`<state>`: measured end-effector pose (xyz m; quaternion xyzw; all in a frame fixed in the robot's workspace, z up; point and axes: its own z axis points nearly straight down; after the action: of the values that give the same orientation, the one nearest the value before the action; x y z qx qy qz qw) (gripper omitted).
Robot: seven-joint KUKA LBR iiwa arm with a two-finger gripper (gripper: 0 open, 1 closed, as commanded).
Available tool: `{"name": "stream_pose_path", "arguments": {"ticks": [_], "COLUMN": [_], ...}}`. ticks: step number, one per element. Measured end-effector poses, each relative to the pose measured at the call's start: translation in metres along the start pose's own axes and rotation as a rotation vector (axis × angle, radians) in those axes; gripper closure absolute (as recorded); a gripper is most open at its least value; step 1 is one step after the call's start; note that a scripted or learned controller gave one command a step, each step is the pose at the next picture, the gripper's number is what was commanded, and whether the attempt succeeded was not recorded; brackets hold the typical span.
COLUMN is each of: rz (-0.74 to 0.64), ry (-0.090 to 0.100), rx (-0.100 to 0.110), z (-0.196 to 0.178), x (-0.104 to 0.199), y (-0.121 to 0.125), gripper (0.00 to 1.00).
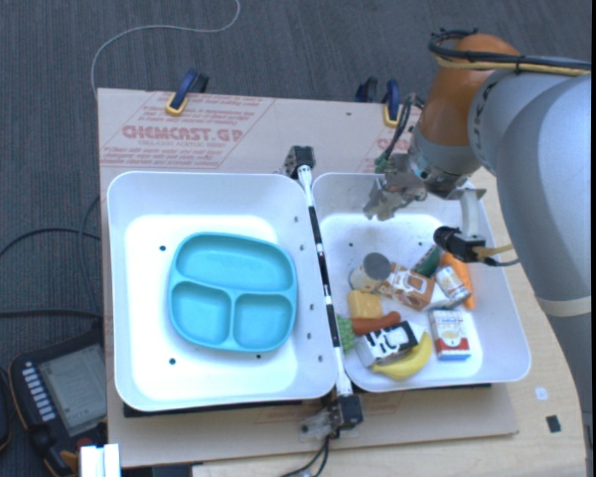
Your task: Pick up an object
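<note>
Though the grey two-finger gripper [385, 204], seemingly empty, jaw opening unclear, hovers upper right, the light, stiff red-and-white carton [451, 333] invites a side grasp.

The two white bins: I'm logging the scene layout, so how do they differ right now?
The left bin bears one blue divided tray lying flat; the right bin bears a jumble of small items, among them a banana and a small carton. The gripper hangs over the right bin's far end, not the left bin. Both are shallow and white.
</note>
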<state>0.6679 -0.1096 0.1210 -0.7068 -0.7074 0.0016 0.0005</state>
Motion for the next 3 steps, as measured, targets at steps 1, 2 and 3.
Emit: {"name": "stream_pose_path", "arguments": {"ticks": [1,2,3], "rz": [0.000,0.000,0.002], "ry": [0.000,0.000,0.000], "rx": [-0.001,0.000,0.000], "z": [-0.006,-0.004,-0.018], "x": [0.003,0.009,-0.031], "y": [0.000,0.000,-0.067], "gripper": [1.00,1.00,1.00]}}
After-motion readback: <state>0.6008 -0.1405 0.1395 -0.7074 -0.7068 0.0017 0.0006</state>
